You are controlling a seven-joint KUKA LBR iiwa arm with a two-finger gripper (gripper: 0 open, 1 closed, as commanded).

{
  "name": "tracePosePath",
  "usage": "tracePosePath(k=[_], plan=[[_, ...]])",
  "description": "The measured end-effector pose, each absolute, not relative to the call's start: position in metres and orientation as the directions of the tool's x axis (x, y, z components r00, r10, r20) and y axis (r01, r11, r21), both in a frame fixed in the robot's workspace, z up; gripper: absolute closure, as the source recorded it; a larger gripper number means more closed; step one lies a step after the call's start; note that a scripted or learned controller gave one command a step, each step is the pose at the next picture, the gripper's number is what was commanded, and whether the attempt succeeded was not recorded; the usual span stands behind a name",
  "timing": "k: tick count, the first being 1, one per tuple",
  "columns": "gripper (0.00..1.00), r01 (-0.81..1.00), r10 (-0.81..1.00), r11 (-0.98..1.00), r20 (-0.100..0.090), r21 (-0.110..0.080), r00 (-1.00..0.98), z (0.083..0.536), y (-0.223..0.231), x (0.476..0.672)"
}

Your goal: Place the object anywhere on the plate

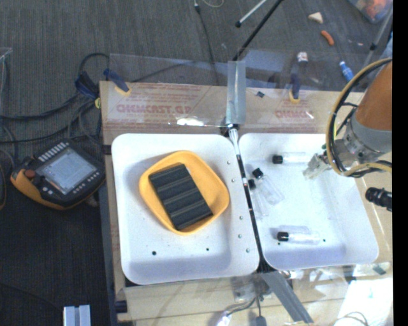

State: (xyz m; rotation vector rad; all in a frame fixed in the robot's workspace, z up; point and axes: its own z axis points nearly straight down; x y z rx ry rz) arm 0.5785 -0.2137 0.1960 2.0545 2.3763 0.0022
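Dark grey carpet (51,38) covered the floor on the far side of the bench from the gripper. Black cables (38,111) trailed across it to an orange-edged control pendant (60,175) lying well apart from the tool. Small scraps of litter (326,37) dotted the floor beyond the arm, beside thin tripod legs (252,13).

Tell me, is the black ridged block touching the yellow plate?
Touching. The camera view shows the black ridged block lying flat on the yellow plate in the left bin, with yellow rim showing around most of it.
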Motion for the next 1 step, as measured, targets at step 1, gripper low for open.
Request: tracePosePath(k=[1], plan=[[0.0,0.99,0.99,0.144,0.001,0.001,-0.144,0.196,-0.2137,0.5785]])
